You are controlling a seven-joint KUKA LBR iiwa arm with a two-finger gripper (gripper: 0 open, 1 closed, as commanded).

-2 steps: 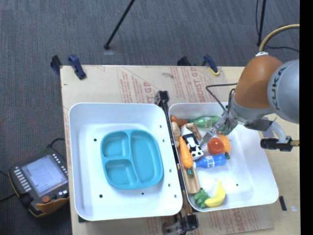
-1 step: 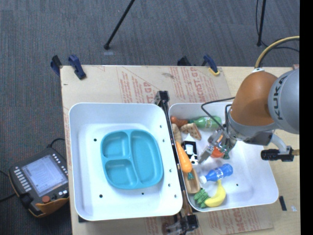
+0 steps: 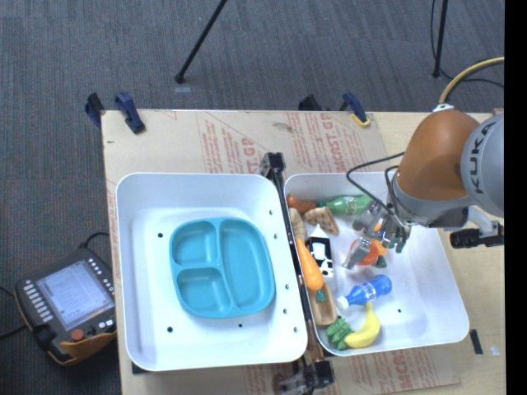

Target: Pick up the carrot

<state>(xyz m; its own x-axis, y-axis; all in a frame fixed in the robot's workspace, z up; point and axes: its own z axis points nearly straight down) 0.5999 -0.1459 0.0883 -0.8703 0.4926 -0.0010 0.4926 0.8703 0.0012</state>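
Observation:
A long orange carrot (image 3: 310, 267) lies along the left wall of the right bin (image 3: 436, 303), pointing toward the front. My gripper (image 3: 368, 248) hangs low in the middle of that bin, about a hand's width to the right of the carrot. A small orange piece with a green end (image 3: 376, 255) shows right at the gripper's tip; I cannot tell whether it is gripped or just lies beneath it.
The right bin also holds a green bottle (image 3: 344, 205), a blue bottle (image 3: 367, 291), a banana (image 3: 366, 329), a green toy (image 3: 338, 331), a tan wedge (image 3: 321, 218) and a black-and-white item (image 3: 320, 253). A blue divided plate (image 3: 222, 267) sits in the left bin (image 3: 140, 220).

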